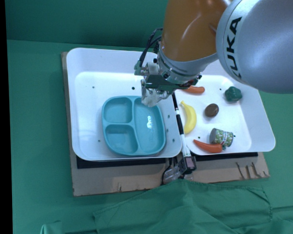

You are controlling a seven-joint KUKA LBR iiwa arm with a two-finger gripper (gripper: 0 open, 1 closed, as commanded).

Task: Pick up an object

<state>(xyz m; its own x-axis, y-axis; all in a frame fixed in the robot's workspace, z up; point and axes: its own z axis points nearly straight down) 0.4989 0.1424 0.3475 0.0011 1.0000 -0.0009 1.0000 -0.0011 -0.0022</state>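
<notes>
My gripper [150, 100] hangs over the left bin [85, 82], its tip at the upper right corner of the teal divided plate [133, 125]. Nothing shows between its fingers. In the right bin [256, 120] lie a yellow banana [188, 116], a brown round object [211, 110], a dark green lump [233, 94], a small green-labelled can [221, 136] on its side, an orange-red carrot [208, 146] in front of the can, and another orange-red piece [195, 90] partly under the arm.
The large grey and orange arm [215, 35] covers the upper middle of the right bin. Both bins rest on a cardboard sheet [115, 182] on green cloth. A small clamp fitting [179, 169] sits at the front between the bins.
</notes>
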